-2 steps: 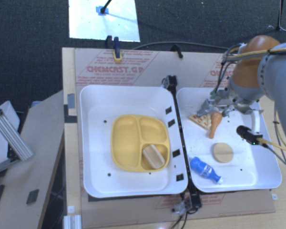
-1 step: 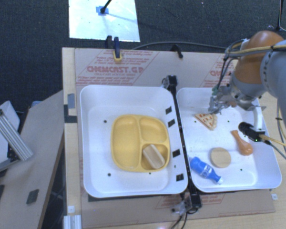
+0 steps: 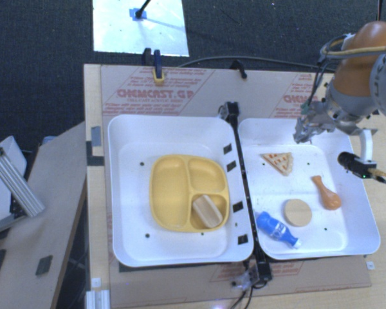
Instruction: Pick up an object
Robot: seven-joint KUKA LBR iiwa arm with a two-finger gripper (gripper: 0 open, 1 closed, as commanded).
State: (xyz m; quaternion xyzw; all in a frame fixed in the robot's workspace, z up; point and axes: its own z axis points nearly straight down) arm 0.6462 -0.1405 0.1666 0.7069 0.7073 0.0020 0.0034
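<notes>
Over the right bin's (image 3: 357,240) far edge: gripper (image 3: 303,134), hanging from the grey arm (image 3: 357,85) with its orange band, which enters from the right. The tip sits above the bin's upper rim, nothing seen between it and the white floor. Whether the gripper is released or clenched cannot be told at this size; nothing visibly held.

Right bin contents, all lying loose on the floor:
- waffle-patterned triangular wedge (image 3: 278,161), nearest the gripper, just below and left of it, apart from it.
- orange drumstick-shaped piece (image 3: 326,194), toward the right side.
- round tan disc (image 3: 297,212), near centre, just beside the drumstick piece.
- small blue bottle (image 3: 276,228), on its side near the front left, close to the divider between bins.

Left bin (image 3: 125,172): yellow compartment tray (image 3: 180,192), with a tan bread-like piece (image 3: 207,211) in its lower right compartment.

Both bins sit side by side on a board on the worktop (image 3: 64,192).
</notes>
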